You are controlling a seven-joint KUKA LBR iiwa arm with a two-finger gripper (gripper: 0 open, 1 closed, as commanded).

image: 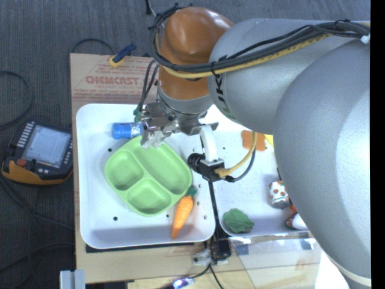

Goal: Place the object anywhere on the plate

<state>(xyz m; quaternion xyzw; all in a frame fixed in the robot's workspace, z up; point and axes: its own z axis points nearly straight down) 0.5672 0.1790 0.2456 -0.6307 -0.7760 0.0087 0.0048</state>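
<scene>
Carrot-shaped orange plastic toy point(183, 214) with a green top lies in the left bin, its side touching the lower right rim of the plate, tip pointing toward the bin's near wall, so the task's thing is beside its goal and not yet on it. Largest in view is the grey arm with its orange band point(289, 95), reaching in from the right and covering much of the right bin. Next comes the brown cardboard-covered worktop point(96, 77) bearing the two shallow white bins; the left bin point(90, 179) holds the light green plastic plate with three compartments point(147, 173), which sits tilted across the bin's middle. The metal claw point(153, 134) hovers at the plate's upper edge, well apart from the carrot; whether it is open or closed I cannot tell, and nothing can be seen held in it. Smaller things follow: a blue cylindrical object point(125, 129) by the bin's far wall just left of the claw, and, in the right bin, a dark green leafy toy point(238, 220). To do this step well, I judge the claw should cross the plate to the carrot, turn to close across its narrow width near the thicker middle, lift clear of the rim, and release over any compartment.
</scene>
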